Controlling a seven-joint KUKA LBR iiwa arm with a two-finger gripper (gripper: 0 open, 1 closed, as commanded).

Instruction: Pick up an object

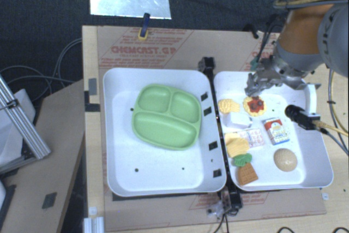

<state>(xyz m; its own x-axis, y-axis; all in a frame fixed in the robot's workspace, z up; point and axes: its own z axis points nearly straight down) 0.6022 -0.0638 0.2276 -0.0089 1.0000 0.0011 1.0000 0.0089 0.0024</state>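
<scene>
My gripper hangs low over the far part of the right bin, its tip right above a round pizza-like toy with red topping. Beside that toy lie a yellow pastry, a white block, a clear packet, a red and white carton, a yellow wedge, a green leafy piece, an orange cracker and a tan round bun. Nothing is seen between the fingers.
The left bin holds a green divided plate. A black divider runs between the bins. A black cylinder of the arm juts over the right bin's right side. Cardboard lies under both bins.
</scene>
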